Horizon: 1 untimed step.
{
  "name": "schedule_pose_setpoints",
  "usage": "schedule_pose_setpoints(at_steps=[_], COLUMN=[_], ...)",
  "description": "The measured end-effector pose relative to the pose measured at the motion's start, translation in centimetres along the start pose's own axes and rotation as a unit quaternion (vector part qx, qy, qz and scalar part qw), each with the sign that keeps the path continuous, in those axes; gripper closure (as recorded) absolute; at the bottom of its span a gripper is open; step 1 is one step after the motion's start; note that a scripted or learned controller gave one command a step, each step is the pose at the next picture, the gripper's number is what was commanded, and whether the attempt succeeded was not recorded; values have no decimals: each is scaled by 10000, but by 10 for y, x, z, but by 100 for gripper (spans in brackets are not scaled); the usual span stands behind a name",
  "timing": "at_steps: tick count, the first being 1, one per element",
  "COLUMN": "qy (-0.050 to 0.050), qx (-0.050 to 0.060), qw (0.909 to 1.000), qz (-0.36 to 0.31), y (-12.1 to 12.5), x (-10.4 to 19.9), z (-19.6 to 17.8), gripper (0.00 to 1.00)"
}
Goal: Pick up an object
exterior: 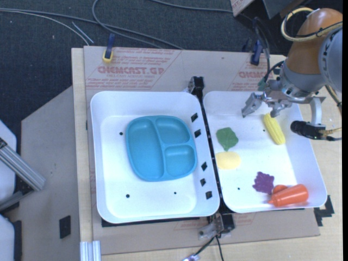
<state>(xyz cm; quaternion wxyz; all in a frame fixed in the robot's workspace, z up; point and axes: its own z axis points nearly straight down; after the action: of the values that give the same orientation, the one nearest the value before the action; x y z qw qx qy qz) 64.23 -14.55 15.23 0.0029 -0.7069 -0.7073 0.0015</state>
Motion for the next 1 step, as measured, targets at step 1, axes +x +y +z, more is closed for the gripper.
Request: schedule_pose_setpoints(at_steps=[1], qy=[-3], qx=[-5], qw=[10000], qz=[0], y=[3], x=[-2], z=[43], gripper=[0])
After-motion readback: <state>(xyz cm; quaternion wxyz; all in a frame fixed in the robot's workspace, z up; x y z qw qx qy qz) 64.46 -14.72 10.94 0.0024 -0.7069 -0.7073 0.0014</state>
